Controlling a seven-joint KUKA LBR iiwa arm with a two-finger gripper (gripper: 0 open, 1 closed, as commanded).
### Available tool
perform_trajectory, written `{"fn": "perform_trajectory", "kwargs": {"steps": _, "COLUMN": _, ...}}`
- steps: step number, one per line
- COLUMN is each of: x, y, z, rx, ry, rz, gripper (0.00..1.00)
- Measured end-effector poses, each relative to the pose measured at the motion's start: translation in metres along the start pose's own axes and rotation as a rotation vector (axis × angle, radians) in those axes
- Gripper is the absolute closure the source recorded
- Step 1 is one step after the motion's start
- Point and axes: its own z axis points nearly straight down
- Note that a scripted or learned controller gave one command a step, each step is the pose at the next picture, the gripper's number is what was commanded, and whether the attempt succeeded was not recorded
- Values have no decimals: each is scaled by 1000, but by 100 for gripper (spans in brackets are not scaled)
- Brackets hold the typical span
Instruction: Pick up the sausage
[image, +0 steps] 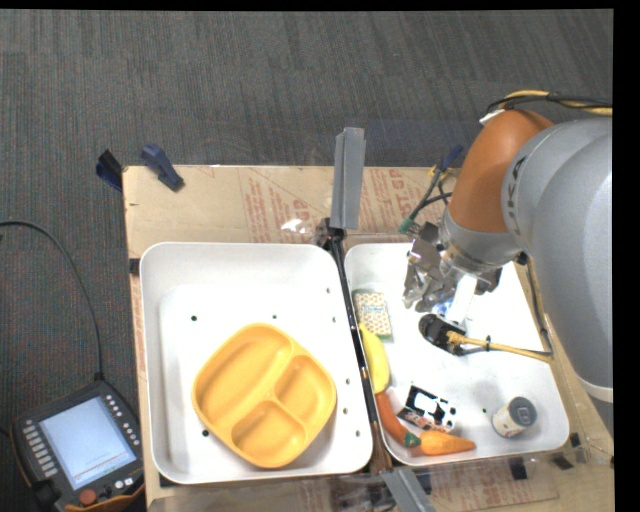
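The sausage (389, 414), a reddish-brown stick, lies along the left wall of the right bin (520, 300) near its front corner. It touches a yellow banana (375, 361) behind it and an orange carrot (443, 445) in front. My gripper (424, 294) hangs over the rear middle of the right bin, well behind the sausage and a little to its right. Nothing shows in the gripper.
A small patterned packet (373, 313) lies just left of the gripper. A black-and-white block (430, 407) sits beside the sausage, and a small grey round thing (515, 416) lies at the front right. The left bin (170, 280) holds a yellow divided plate (264, 394).
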Motion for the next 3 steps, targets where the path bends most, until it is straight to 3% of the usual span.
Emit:
{"fn": "perform_trajectory", "kwargs": {"steps": 1, "x": -78, "y": 51, "z": 11, "rx": -2, "ry": 1, "rz": -297, "gripper": 100}}
{"fn": "perform_trajectory", "kwargs": {"steps": 2, "x": -2, "y": 53, "z": -1, "rx": -2, "ry": 1, "rz": -319, "gripper": 100}}
{"fn": "perform_trajectory", "kwargs": {"steps": 3, "x": -59, "y": 90, "z": 53, "rx": -2, "ry": 1, "rz": -499, "gripper": 100}}
